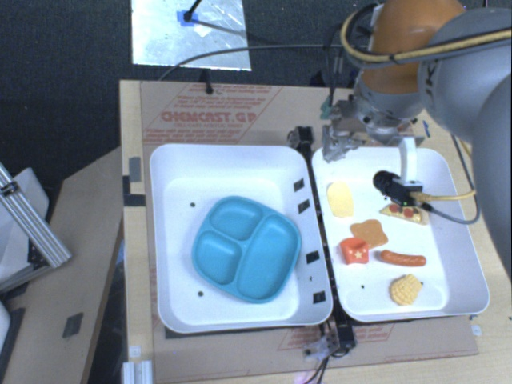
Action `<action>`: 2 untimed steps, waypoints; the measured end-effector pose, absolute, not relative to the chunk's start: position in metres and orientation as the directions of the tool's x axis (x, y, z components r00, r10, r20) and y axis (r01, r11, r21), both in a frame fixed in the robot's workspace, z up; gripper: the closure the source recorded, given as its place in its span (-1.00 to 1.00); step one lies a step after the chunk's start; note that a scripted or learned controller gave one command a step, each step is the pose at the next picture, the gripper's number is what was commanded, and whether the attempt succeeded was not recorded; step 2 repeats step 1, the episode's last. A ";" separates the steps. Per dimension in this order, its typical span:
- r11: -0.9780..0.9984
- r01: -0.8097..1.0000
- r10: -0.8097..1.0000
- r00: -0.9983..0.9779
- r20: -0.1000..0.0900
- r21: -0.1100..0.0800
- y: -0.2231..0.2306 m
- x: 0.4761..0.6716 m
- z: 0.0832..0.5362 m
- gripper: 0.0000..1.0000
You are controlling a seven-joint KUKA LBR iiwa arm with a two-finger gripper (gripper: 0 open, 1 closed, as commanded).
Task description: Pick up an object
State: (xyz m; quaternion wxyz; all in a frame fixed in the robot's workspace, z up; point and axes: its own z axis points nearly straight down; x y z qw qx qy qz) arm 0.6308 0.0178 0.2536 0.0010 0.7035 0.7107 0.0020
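Two bins: shallow white plastic, side by side on the table point(136, 126)
Left bin point(172, 238): blue three-section plate point(246, 249)
Right bin point(456, 238): pale yellow block point(340, 199), toast-brown piece point(369, 233), red chunk point(354, 251), red sausage point(402, 258), yellow corn cob point(406, 290), pizza slice point(405, 212)
Pincer point(340, 140): over right bin's far edge, can't tell how wide, honestly

The grey arm point(472, 70) comes in from the right edge and bends toward the middle of the view. Its orange band point(408, 22) bulges at the top, wrapped by a yellow cable. Below the band the wrist turns downward and carries the claw point(340, 146), which points down, low and upright. Its tips are too dark and small to read.
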 end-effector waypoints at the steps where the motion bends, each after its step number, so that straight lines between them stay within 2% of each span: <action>1: 0.010 1.000 1.000 -0.010 0.002 0.004 0.068 0.634 0.254 1.00; 2: 0.010 1.000 1.000 -0.010 0.002 0.004 0.068 0.634 0.254 1.00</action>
